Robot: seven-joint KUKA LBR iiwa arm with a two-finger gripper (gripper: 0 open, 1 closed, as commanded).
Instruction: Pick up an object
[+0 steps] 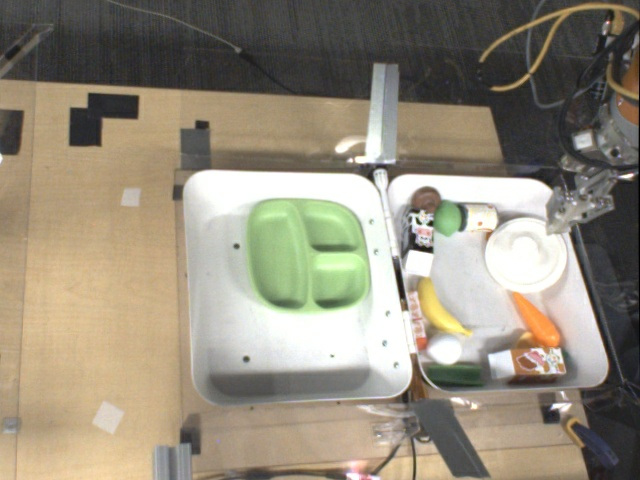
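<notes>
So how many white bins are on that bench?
2. The left bin holds a green divided tray; the right bin, touching it, holds the small items, near the tool.

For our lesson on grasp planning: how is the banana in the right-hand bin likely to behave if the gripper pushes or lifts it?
The banana is curved and smooth-skinned, so it would probably pivot or slide rather than roll when pushed. It looks like a light toy, likely stiff enough to lift from the middle. It lies close to the bin wall and a white cloth, so fingers may have little room.
</notes>
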